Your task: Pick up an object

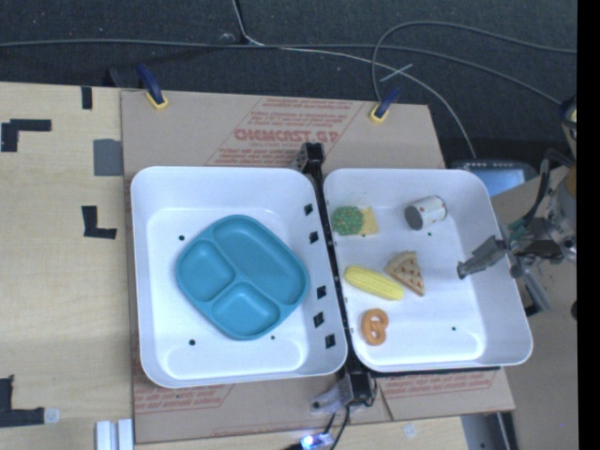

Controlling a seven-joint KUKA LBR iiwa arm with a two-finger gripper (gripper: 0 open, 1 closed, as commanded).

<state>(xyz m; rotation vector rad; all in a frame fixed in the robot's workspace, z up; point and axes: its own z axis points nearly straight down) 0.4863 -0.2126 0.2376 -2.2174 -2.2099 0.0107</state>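
The right bin [469,345] holds several small items. A green broccoli piece [348,219] lies at the back left, with a yellow bit beside it. A white and grey cylinder [425,212] lies on its side at the back. A pizza slice [407,273], a yellow corn cob [373,282] and an orange pretzel [375,326] lie nearer the front. My gripper [489,256] hangs over the bin's right rim, to the right of the pizza slice and apart from every item. Nothing shows in its grasp.
In the left bin [155,345] rests a blue divided plate [242,276]. A black divider [323,251] separates the two bins. Both bins sit on a cardboard sheet [281,129] held by clamps. Cables run across the dark floor behind.
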